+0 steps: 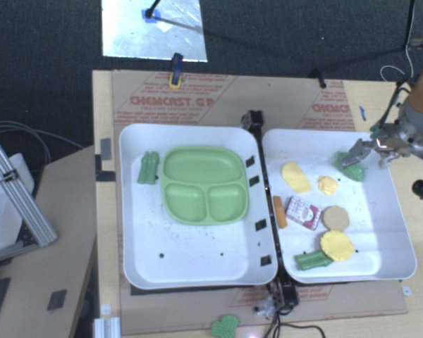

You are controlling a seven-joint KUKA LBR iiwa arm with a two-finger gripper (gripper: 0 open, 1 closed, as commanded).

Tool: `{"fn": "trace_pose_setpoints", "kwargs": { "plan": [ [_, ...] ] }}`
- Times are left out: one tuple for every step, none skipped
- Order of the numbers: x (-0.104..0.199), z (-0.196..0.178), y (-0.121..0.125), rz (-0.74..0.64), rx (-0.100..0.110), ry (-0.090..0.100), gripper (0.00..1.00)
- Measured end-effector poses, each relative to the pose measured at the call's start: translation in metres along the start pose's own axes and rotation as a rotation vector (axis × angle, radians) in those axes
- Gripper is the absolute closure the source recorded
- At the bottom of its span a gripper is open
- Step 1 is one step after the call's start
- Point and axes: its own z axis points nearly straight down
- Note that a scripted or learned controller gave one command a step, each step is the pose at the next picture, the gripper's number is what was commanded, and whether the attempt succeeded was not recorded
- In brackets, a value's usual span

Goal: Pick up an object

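My gripper (374, 158) hangs over the far right corner of the right bin (398, 220), open, with its fingers spread apart. A green leafy toy (348, 167) lies in the bin just under the left finger (359, 150), beside it rather than between the two. Further left in the same bin lie a yellow piece (295, 177), a small yellow lump (328, 184), an orange stick (279, 212), a pink-and-white packet (302, 213), a tan disc (335, 218), a yellow round (337, 246) and a green piece (313, 260).
The left bin (137, 252) holds a green divided plate (204, 185) and a green bundle (149, 167). A black-clipped wall (265, 210) separates the bins. A green item (224, 325) lies off the bench in front. Cables run behind the arm at right.
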Motion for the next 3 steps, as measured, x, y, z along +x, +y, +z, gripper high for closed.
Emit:
{"fn": "trace_pose_setpoints", "kwargs": {
  "plan": [
    [0.05, 0.02, -0.093, 0.002, 0.007, 0.004, 0.0],
    [0.142, 0.006, -0.119, -0.008, 0.001, 0.005, 0.0],
    [0.137, -0.005, -0.117, -0.001, -0.003, 0.001, 1.0]
  ]
}}
